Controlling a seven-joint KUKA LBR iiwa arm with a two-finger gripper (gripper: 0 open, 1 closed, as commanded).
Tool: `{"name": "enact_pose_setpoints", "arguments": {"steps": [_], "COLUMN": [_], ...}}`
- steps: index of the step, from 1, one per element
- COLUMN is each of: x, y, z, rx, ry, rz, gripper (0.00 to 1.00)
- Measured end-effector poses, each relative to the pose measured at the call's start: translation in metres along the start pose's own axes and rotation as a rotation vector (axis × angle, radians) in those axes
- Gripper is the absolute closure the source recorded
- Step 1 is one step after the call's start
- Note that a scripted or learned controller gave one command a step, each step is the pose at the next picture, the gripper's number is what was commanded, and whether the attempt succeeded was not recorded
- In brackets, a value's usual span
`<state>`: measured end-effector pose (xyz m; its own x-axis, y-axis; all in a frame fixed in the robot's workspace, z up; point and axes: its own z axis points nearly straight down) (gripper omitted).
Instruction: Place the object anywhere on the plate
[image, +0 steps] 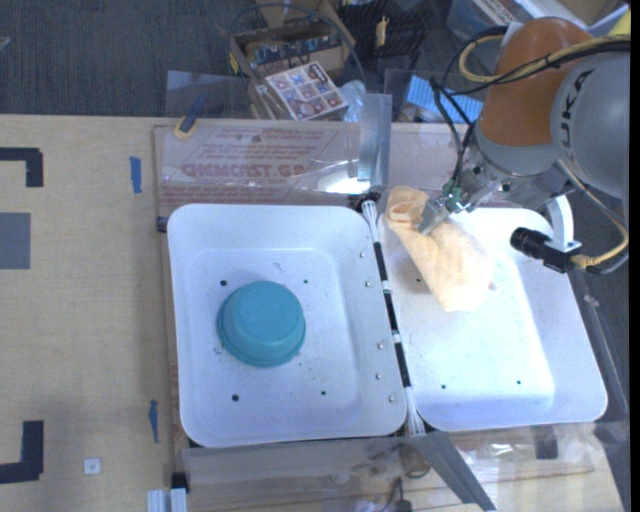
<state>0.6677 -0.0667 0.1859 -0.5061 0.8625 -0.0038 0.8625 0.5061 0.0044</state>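
Pinching the yellow cloth (450, 262) at its top corner, my gripper (438, 214) seems clenched on it; soft, light, floppy, far from the plate (262, 322).

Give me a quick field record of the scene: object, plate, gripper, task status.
object: pale yellow cloth-like piece, in the right bin, upper left part
plate: teal, round, upside-down looking, in the left bin
gripper: at the cloth's upper end, touching or just above it; grasp unclear
arm: reaches in from the right
task status: object not yet on the plate
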Motion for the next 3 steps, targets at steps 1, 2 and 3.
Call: {"name": "enact_pose_setpoints", "arguments": {"steps": [1, 2, 3], "x": [-0.002, 0.040, 0.092], "y": [0.000, 0.012, 0.024], "z": [-0.040, -0.049, -0.058], "rx": [0.000, 0.001, -0.001], "ry": [0.000, 0.003, 0.003], "rz": [0.001, -0.398, -0.797], "gripper": [1.00, 1.00, 1.00]}}
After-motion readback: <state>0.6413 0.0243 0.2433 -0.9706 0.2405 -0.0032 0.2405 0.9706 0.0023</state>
